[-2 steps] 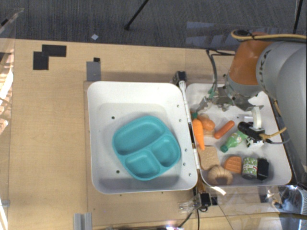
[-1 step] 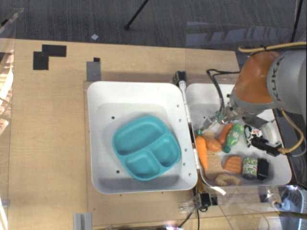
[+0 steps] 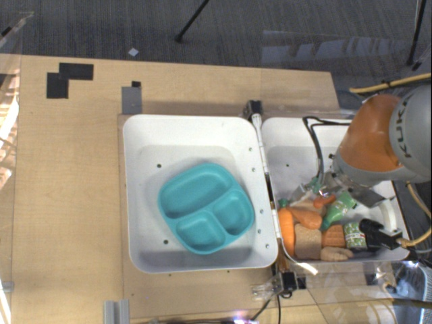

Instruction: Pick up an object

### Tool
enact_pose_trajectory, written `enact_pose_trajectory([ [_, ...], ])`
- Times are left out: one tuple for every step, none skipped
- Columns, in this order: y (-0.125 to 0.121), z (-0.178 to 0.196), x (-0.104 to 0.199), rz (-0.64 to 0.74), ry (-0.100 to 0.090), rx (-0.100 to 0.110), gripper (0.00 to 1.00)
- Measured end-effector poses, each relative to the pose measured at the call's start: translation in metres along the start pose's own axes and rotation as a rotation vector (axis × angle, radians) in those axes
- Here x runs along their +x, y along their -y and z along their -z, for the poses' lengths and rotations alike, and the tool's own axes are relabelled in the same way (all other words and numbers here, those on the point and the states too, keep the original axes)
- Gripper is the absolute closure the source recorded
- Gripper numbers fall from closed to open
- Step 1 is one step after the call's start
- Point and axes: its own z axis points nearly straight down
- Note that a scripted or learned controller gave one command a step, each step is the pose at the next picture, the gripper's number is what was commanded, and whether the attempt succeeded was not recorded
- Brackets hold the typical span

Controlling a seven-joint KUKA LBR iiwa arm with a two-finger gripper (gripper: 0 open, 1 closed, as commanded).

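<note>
Down at the near edge of the bench, a tangle of cables [image 3: 287, 283] sits just below the seam between my two bins. Starting on the left: the left bin [image 3: 145, 201] holds one thing, a teal divided plate [image 3: 206, 208], lying flat and a little askew, three compartments, nothing in them. Moving across the divider rail [image 3: 263, 174], we come to the right bin [image 3: 287, 147], and that's where the action is. A heap of toy food is crowded into its near corner: an orange piece [image 3: 287, 227] hard against the left wall, a tan bread-like block [image 3: 307, 241] just beside it, a pale lump [image 3: 335, 253] at the near rim, then green pieces [image 3: 337, 209] and a small green can [image 3: 354, 236] further right, all touching or overlapping.

And there's me, orange band [image 3: 370, 137] hanging over the pile, with my claw [image 3: 324, 193] down among the upper items. Whether it's spread or pinched, I cannot tell; my own wrist covers it. Nothing is visibly held, so I'd judge the pick isn't made yet.

How to do this well? I reckon the pile is the trouble: neighbours press in on every side. Best to choose a piece on top with free flanks, descend straight, close squarely across its narrow side, then lift slowly so nothing drags along or slips out.
</note>
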Motion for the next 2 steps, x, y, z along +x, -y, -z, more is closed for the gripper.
enact_pose_trajectory([
  [-0.005, 0.012, 0.001, 0.004, 0.000, -0.008, 1.00],
  [-0.072, 0.097, 0.017, -0.234, -0.001, 0.005, 1.00],
])
